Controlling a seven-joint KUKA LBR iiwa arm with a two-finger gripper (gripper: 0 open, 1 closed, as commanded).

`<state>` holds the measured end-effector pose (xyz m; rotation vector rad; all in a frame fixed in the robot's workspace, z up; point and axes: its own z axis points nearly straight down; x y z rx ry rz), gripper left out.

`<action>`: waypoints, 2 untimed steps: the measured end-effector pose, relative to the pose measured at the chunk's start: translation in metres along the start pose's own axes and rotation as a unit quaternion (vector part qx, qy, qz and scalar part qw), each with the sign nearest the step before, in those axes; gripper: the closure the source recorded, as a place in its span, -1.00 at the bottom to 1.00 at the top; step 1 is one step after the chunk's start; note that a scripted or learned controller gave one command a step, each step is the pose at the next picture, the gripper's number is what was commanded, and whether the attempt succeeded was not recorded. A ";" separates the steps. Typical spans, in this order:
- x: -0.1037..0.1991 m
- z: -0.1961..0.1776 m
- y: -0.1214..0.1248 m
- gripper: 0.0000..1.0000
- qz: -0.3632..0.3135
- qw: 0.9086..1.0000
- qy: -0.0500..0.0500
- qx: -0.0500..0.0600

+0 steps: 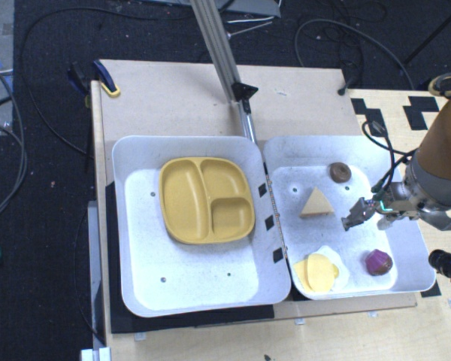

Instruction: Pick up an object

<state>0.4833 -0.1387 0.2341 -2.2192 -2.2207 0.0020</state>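
The right bin point(286, 156) holds a tan wedge point(316, 203), a small brown round piece point(340, 173), a purple lump point(378, 262) and a yellow-and-white fried egg toy point(318, 272). My gripper point(358, 216) hangs over the right bin, just right of the tan wedge and above the purple lump. Its dark fingers point(353, 218) point left and down with nothing between them. The grey arm with its orange band point(443, 149) comes in from the right.
The left bin point(135, 277) carries a yellow divided plate point(207, 200). A metal pole point(222, 47) slants down to the seam between the two bins. Black cables loop near the arm at the right bin's far corner.
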 end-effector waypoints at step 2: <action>0.005 0.063 -0.002 -1.00 0.001 1.000 0.001 0.002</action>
